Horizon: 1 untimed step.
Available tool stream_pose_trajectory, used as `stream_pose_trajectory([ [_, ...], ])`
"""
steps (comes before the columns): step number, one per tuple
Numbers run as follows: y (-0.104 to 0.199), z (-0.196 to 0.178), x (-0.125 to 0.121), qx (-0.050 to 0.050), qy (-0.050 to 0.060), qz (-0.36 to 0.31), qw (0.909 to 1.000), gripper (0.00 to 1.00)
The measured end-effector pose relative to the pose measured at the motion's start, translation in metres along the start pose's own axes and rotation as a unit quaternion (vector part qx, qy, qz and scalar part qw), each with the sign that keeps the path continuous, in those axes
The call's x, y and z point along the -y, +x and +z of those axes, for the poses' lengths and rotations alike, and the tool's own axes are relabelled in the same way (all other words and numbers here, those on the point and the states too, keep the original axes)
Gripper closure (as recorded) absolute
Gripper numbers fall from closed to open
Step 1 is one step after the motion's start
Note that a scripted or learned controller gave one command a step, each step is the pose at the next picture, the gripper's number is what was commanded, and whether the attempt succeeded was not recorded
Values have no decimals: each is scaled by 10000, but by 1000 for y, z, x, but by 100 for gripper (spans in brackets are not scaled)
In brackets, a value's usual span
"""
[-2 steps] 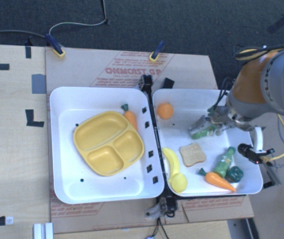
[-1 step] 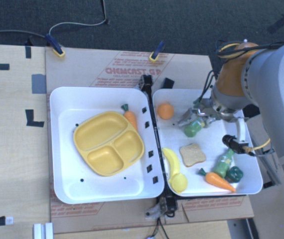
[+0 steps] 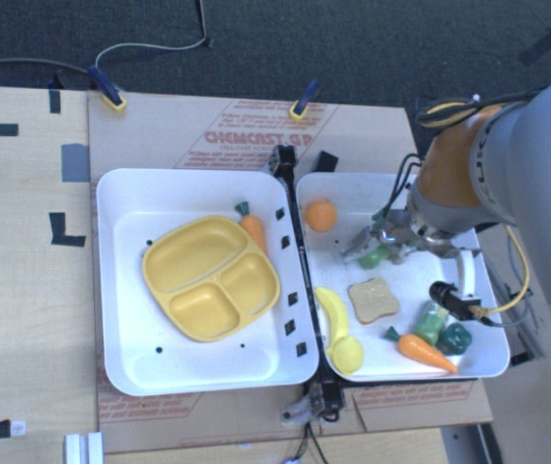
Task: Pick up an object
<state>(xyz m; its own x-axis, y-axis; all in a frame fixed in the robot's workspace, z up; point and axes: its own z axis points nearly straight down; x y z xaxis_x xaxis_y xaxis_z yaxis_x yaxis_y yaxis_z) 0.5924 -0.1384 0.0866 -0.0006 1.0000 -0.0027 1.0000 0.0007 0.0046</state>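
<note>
My gripper (image 3: 370, 247) reaches down into the right bin (image 3: 391, 189) from the right, with its fingers at a small green object (image 3: 374, 256). An orange ball (image 3: 321, 216) lies to the left of it. A slice of toast (image 3: 373, 300) sits just below the gripper. A banana (image 3: 332, 313) and a lemon (image 3: 346, 355) lie along the bin's left wall. A carrot (image 3: 420, 349) and a green vegetable (image 3: 438, 325) rest at the lower right.
The left bin (image 3: 121, 259) holds a yellow divided plate (image 3: 211, 276) with a second carrot (image 3: 252, 228) at its upper right edge. Cables and a black fitting (image 3: 454, 301) hang from the arm over the right bin's right side.
</note>
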Motion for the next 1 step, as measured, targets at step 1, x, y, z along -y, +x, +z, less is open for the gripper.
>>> stream_pose_trajectory([
  [1, 32, 2, -59, -12, 91, -22, 10000, 0],
])
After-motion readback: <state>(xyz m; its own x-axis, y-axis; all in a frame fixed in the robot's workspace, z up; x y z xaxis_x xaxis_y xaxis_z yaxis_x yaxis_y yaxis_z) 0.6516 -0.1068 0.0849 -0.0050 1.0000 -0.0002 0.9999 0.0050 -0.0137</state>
